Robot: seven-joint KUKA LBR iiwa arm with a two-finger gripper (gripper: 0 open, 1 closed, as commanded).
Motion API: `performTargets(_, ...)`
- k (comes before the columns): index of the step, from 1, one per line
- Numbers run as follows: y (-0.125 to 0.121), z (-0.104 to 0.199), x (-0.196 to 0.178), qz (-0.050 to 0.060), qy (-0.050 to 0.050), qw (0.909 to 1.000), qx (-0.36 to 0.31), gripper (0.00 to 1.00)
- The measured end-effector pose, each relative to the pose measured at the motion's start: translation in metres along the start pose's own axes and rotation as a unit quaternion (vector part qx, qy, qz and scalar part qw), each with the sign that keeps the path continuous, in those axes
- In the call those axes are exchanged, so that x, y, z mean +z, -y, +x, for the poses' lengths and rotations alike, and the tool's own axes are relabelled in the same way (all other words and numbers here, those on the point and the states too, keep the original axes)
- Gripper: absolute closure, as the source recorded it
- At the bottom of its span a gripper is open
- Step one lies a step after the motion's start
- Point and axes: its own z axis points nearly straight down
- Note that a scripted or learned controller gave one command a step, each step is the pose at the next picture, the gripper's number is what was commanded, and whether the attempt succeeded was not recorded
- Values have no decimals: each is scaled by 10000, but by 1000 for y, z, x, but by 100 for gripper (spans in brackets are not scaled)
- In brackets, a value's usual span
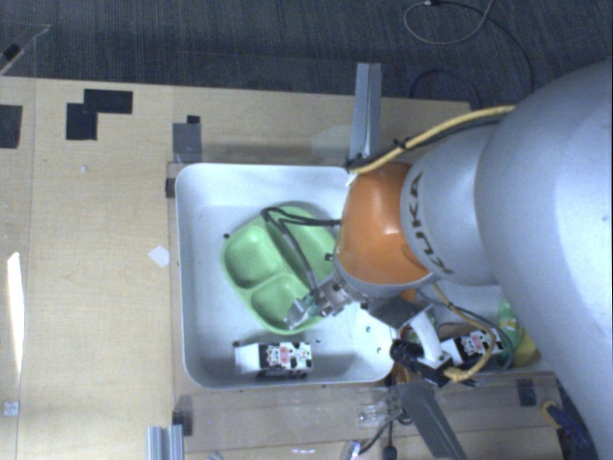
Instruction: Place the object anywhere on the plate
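A light wooden table (96, 286) carries a shallow white rectangular bin (196, 257), with dark carpet beyond its far edge. A light green divided plastic plate (254, 262) lies in the bin's middle. A small white block-shaped object with red and black markings (275, 356) rests on the bin floor near the front wall, apart from the plate. The grey arm with its orange band (383, 233) covers the plate's right part; the pincer (311, 307) sits over the plate, its state cannot be told.

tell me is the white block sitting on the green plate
No, the white block lies on the bin floor just below the green plate, apart from it.
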Motion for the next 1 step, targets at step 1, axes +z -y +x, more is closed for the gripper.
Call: performTargets(1, -2, 0, -7, -4, -5, 10000, -3, 100)
